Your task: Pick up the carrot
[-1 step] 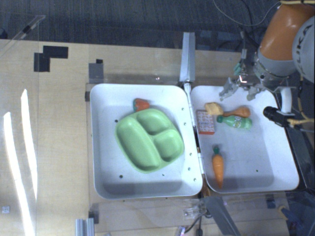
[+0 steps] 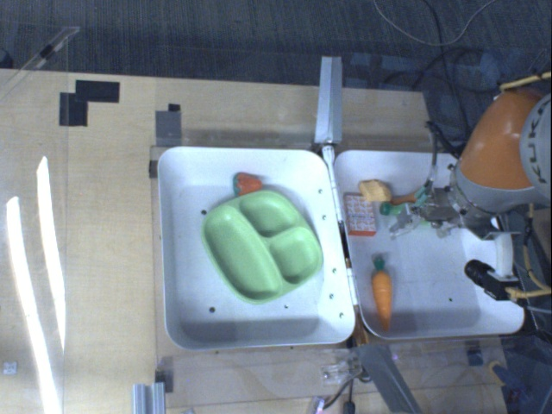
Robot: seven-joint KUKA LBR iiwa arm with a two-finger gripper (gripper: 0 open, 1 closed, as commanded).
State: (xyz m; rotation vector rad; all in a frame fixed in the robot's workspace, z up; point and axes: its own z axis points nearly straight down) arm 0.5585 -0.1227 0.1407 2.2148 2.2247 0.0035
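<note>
The carrot (image 2: 381,291), orange with a green top, lies in the right bin (image 2: 448,313) near its front left corner, top pointing toward the back. My gripper (image 2: 405,217) hovers in the same bin, up and to the right of the carrot and well apart from it. The gripper's tip points left toward the small items at the bin's back left. Nothing shows in the gripper.
A red-and-white packet (image 2: 360,214) and a beige food piece (image 2: 373,190) with a brown bit (image 2: 402,199) lie just left of the gripper. The left bin (image 2: 181,309) holds a green divided plate (image 2: 263,245) and a small red-orange item (image 2: 248,182) behind it.
</note>
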